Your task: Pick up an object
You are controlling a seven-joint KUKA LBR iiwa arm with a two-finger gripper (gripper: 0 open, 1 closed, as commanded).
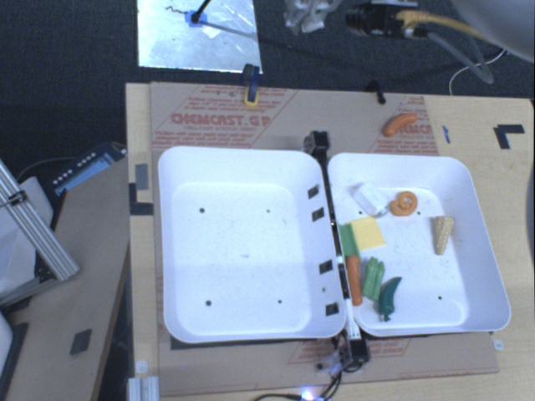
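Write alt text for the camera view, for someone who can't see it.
Two shallow white bins sit side by side on a bench; the right bin holds small toy foods, including a yellow block, a carrot, a green pepper, an orange ring and a cone. The gripper hangs at the top edge, above the bench.

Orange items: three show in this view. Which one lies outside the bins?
The sausage-shaped orange piece, lying on the cardboard behind the right bin. The orange ring and carrot lie inside it.

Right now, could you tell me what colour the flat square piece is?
Yellow square piece, camera view.
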